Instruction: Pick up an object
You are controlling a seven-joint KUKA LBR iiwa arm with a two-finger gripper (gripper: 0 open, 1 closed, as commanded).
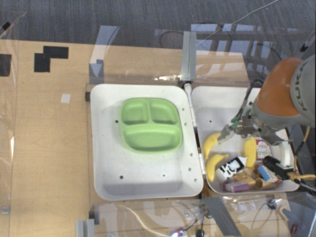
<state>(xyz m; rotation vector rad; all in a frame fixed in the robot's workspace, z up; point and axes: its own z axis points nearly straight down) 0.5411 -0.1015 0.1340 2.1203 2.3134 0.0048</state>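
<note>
Presumably approach stage: pincer, whose state cannot be told, hangs over the right bin just beside a banana; no object is held. Next, descent must centre on one item among clutter.

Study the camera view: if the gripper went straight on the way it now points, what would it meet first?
Probably the upper banana in the right bin; the gripper points down-left toward it. Depth is unclear.

A green divided plate sits in the middle of the left white bin. Both bins rest on the wooden surface, the right white bin just beside it.
</note>
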